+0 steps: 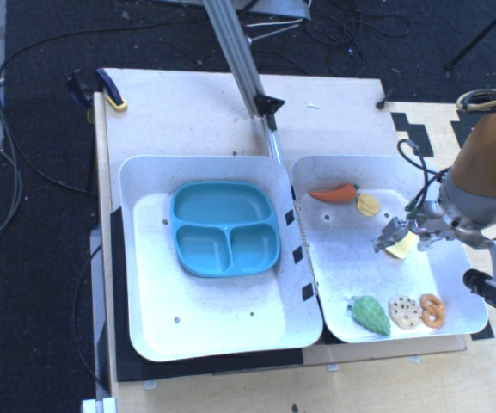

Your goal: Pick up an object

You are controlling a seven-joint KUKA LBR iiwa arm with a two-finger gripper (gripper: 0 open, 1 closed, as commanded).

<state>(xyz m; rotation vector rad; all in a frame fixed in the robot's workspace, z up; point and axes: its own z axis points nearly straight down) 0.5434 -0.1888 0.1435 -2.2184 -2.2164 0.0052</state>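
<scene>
The counter [187, 101] carries two bins; the right bin [454, 317] holds the small things. The arm's pincer [395, 236] sits low beside a pale yellow piece [403, 245], whether clamped I cannot tell. Nothing looks lifted yet.

Fixed overhead view, angled down from well above onto two shallow white plastic bins [308, 308] side by side on a pale wooden bench [230, 110].

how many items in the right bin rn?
6: carrot and a yellow piece at the far end, a pale yellow piece under the gripper, then green item, cookie, pretzel along the near edge. The arm may hide more.
</scene>
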